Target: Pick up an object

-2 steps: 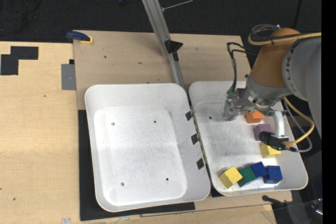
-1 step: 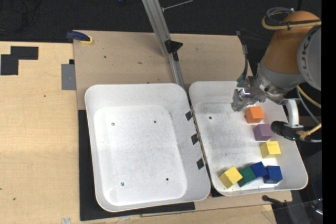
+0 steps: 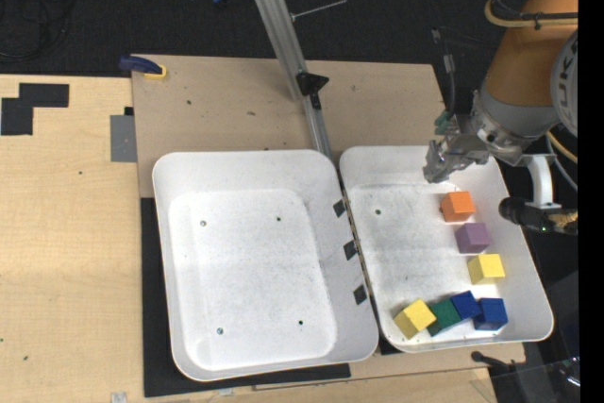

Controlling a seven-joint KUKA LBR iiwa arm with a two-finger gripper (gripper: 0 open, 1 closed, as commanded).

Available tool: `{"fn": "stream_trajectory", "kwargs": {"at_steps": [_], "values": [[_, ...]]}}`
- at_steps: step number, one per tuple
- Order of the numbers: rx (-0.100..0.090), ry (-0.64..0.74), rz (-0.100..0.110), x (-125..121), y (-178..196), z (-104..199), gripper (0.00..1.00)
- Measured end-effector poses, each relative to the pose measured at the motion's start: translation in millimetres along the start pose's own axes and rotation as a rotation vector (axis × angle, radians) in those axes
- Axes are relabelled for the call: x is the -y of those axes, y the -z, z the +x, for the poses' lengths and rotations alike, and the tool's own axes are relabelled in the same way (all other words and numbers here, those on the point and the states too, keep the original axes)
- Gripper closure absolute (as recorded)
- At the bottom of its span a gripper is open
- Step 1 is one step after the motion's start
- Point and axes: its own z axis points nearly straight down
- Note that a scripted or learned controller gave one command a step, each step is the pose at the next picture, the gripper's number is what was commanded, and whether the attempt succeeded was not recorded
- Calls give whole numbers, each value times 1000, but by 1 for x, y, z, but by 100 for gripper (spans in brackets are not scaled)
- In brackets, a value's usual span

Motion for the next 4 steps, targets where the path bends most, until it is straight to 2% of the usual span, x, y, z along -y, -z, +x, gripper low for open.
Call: {"fn": "stream_trajectory", "kwargs": {"at_steps": [1, 3, 4], "values": [[1, -1, -1, -1, 53, -1, 100], [-2, 3, 8, 22, 39, 101, 100], [-2, 3, 10, 40, 13, 148, 100]]}}
